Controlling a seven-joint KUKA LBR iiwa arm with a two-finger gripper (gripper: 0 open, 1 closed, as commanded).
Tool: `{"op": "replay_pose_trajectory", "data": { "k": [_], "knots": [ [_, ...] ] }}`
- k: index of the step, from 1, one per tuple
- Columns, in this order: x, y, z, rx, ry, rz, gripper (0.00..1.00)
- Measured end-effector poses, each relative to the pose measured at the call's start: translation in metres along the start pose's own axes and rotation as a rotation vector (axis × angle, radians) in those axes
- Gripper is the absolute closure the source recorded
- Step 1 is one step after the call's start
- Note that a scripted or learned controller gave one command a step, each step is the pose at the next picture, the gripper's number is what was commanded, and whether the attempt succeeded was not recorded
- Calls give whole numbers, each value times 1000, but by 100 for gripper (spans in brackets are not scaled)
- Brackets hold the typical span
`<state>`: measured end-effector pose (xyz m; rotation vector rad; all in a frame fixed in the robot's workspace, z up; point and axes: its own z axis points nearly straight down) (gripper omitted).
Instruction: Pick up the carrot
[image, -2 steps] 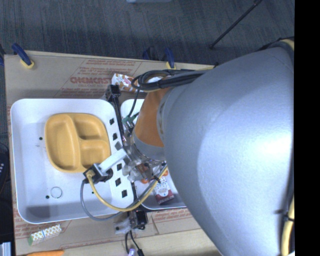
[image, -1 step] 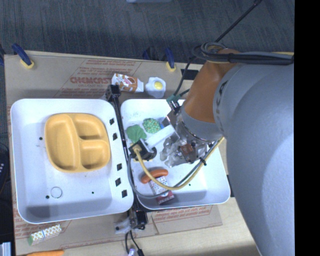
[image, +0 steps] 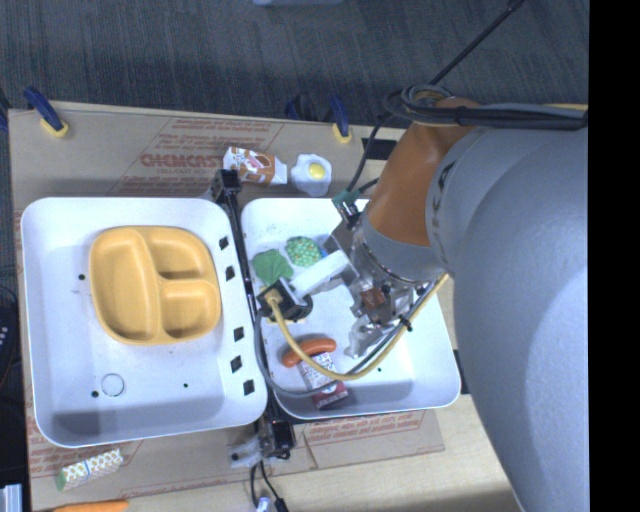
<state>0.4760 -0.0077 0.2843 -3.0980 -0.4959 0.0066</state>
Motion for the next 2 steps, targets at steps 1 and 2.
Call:
{"op": "replay_pose_trajectory", "data": {
  "k": [1, 2],
  "knots": [
    [2, -7, 92, 1, -2, 96, 0],
    [2, -7, 92, 1, -1, 97, 0]
  ]
}}
